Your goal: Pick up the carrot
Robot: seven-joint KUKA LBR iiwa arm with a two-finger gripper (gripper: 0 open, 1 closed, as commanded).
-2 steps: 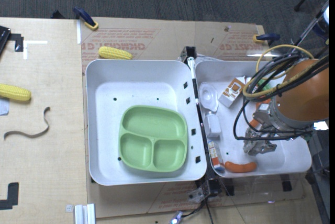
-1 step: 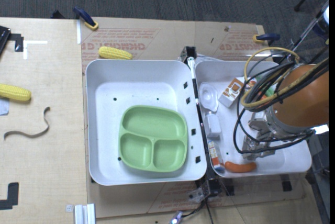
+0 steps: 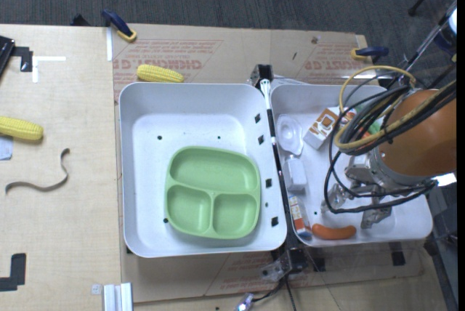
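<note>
The carrot (image 3: 335,232) lies flat in the right bin (image 3: 418,226), close to that bin's near wall, with its long axis running roughly parallel to the wall. A small red-and-white tube (image 3: 296,215) lies just to its left, against the divider between the bins.

The arm (image 3: 421,135) enters from the right and hangs over the right bin, with yellow and black cables looped above the wrist. The jaws (image 3: 360,209) sit over the bin floor, just above and slightly to the right of the carrot. No item is visible between the jaws, and whether they stand apart or together cannot be told from this angle.

Further back in the right bin lie a small orange-and-white carton (image 3: 322,127), a clear plastic cup (image 3: 289,135) and a grey block (image 3: 294,173).

The left bin (image 3: 145,120) holds a green divided plate (image 3: 213,192). On the surface, one corn cob (image 3: 159,73) rests behind the left bin; a second corn cob (image 3: 20,128) lies well apart at far left.
</note>
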